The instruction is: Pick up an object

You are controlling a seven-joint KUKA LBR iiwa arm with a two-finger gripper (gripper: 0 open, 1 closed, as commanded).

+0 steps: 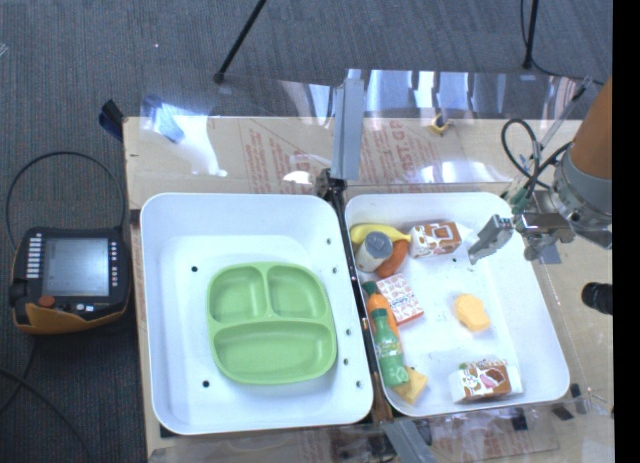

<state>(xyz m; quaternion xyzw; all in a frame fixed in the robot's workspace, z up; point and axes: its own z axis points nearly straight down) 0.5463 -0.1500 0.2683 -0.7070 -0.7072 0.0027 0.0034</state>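
Camera view, from the left: a pendant (70, 279) lies on the floor, then the left bin (165, 241) holds one green tray (271, 323) with three compartments. The right bin (540, 326) holds about eight small things: a green bottle (388, 346) lying along the left wall, long axis running near to far, a banana (368, 233) partly hidden under a grey cap (377, 247), three small cartons (436, 239) (400, 300) (485, 379), and one yellow piece (471, 312) at the centre. At the right, the gripper (492, 238) hangs over the bin's far right part, its fingers too blurred to tell open or closed, the arm (590, 166) cut off at the edge.
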